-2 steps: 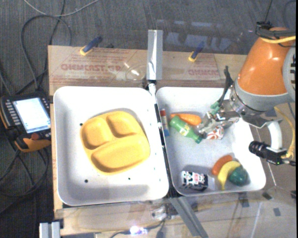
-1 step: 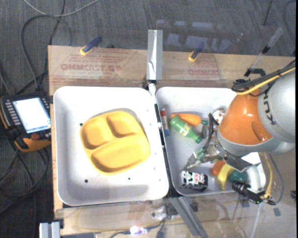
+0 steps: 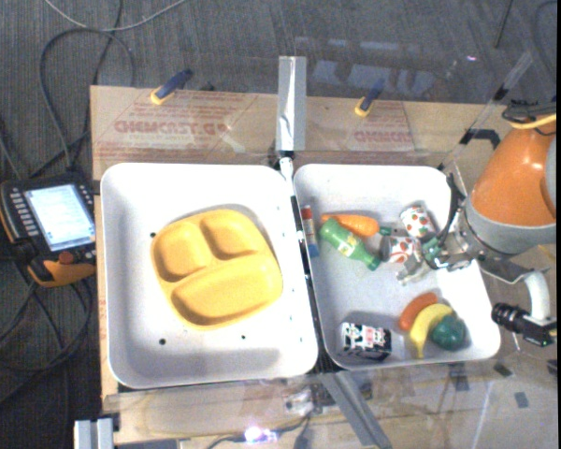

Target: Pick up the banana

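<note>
Banana lies in the right bin, close to its near right corner, a short yellow curve wedged between an orange piece on its far side and a green round fruit on its right, touching both. Nothing has hold of it. The gripper sits deeper in the same bin, toward the right wall and on the far side of the banana, low among a red-and-white spotted can and a small cluster of things too cluttered to name; whether its fingers are open or shut I cannot tell, and nothing can be seen held between them. Further left in that bin lie a carrot and a green bottle, and a black-and-white carton rests by the near wall. The left bin carries a yellow divided plate. By my reading the pick is not yet done: the arm has reached the correct bin but is not over the banana, so approach, grasp and lift all remain.
</note>
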{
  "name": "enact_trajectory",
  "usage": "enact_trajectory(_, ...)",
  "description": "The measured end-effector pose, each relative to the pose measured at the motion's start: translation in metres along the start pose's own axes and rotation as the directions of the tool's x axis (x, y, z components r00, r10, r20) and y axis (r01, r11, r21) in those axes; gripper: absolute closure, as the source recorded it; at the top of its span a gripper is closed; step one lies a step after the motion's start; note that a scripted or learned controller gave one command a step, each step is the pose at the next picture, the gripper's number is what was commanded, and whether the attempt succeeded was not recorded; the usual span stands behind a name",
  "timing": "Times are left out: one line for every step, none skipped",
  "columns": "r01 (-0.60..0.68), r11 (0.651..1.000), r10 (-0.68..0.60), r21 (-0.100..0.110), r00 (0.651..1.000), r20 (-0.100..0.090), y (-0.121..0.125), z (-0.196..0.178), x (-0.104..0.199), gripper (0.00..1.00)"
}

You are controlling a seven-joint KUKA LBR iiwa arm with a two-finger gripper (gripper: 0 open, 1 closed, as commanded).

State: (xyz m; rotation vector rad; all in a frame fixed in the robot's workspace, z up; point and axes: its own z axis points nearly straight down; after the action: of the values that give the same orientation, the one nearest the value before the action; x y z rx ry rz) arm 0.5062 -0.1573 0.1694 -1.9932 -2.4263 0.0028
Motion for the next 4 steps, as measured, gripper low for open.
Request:
enact_trajectory(-0.276, 0.961, 0.276, -0.005, 0.961, -0.001, -0.024, 0.076, -0.013, 0.00)
enact_trajectory(-0.224, 0.975, 0.224, 0.001, 0.975, 0.001, -0.034, 0.004, -0.052, 0.00)
enact_trajectory(-0.005, 1.000, 0.005, -0.020, 1.000, 0.009, -0.020, 0.064, -0.021, 0.00)
enact_trajectory(0.023, 1.000, -0.023, -0.012, 1.000, 0.005, -0.031, 0.061, -0.061, 0.00)
